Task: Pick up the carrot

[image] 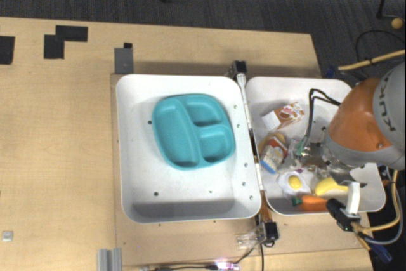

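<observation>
The carrot (311,202), orange with a green tip at its left end, lies along the near wall of the right bin (266,95). The arm reaches in from the right, its orange band over the bin's right half. My gripper (303,153) hangs over the middle of the bin, a little beyond the carrot and above the clutter. The wrist covers part of what lies under it.
A teal divided plate (192,130) sits in the left bin (136,200). The right bin also holds a white and red packet (289,114), a brown and red packet (273,150), a white and yellow item (292,182) and a yellow piece (330,187) beside the carrot.
</observation>
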Available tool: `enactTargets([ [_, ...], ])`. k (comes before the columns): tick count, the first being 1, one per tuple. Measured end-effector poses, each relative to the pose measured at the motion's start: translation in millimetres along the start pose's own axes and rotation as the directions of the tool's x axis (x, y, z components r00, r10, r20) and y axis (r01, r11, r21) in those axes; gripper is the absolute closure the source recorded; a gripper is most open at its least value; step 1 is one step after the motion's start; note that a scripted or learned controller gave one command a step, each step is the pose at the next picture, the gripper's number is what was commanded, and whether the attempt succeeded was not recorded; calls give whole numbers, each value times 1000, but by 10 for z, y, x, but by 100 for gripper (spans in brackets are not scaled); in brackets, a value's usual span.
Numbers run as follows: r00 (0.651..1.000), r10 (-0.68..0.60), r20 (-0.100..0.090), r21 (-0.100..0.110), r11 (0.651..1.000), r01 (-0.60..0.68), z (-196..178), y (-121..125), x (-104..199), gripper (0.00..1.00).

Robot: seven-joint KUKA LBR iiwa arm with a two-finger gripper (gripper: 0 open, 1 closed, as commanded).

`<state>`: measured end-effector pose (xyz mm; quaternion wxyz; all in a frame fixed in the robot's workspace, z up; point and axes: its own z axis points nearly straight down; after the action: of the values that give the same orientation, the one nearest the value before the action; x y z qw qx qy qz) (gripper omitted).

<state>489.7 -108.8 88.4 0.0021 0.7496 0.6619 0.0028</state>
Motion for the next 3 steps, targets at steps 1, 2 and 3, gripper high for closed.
enactTargets([
  [1, 957, -292, 5, -7, 956, 292, -6, 15, 54, 0],
  [2, 988, 153, -3, -3, 988, -153, 1, 16, -43, 0],
  [3, 963, 269, 1, -6, 963, -269, 1, 5, 44, 0],
])
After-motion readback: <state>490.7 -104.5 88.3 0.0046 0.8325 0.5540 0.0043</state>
